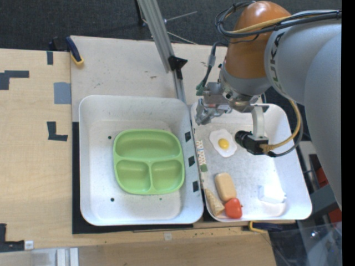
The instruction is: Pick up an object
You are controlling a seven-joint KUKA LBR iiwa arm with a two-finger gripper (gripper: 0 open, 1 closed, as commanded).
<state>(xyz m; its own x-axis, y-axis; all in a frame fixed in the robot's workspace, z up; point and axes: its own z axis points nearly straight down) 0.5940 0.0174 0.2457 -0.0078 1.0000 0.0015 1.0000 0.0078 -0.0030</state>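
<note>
The right bin (297, 195) holds a fried egg toy (223, 143), a tan bread-like block (224, 185), a red tomato (233, 208) and a waffle cone piece (214, 203) along its left wall. My gripper (203, 115) hangs over the bin's far left corner, just above and left of the egg. Nothing shows between its fingers.
The left bin (94, 148) carries a green divided plate (148, 160). A black cable fitting (250, 142) hangs beside the egg. A pale clear object (272, 194) lies at the right bin's near right. A metal pole (161, 35) slants behind the bins.
</note>
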